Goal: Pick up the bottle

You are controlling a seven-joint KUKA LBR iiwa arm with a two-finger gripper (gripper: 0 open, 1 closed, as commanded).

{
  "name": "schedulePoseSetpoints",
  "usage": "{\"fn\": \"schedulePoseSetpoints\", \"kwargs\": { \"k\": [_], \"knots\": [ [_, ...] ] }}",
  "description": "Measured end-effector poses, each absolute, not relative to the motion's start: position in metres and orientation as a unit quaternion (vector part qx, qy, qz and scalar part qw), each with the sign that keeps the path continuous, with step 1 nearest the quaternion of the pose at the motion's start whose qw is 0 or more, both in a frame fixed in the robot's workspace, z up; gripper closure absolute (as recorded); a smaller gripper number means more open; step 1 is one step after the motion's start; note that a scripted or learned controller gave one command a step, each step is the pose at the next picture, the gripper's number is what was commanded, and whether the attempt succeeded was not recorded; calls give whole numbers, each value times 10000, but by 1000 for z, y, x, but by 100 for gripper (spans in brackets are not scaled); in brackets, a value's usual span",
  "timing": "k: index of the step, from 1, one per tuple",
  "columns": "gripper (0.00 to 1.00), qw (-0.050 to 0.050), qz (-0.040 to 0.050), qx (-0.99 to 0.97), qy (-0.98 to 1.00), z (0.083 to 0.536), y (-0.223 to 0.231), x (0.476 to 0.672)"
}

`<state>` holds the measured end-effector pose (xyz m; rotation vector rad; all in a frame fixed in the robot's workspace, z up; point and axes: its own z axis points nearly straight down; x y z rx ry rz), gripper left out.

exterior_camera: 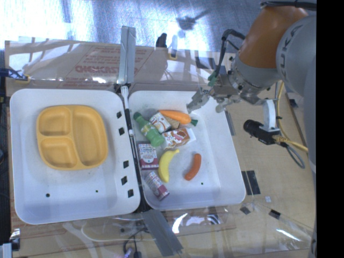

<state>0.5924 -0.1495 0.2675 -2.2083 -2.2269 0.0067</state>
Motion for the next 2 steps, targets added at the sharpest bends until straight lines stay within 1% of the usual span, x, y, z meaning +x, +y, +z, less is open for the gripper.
{"fn": "schedulePoseSetpoints", "kwargs": {
  "k": [1, 2],
  "knots": [
    [0, 36, 27, -7404, -6721, 136, -180, 551],
    [0, 22, 9, -7065, -7077, 184, -202, 476]
  ]
}}
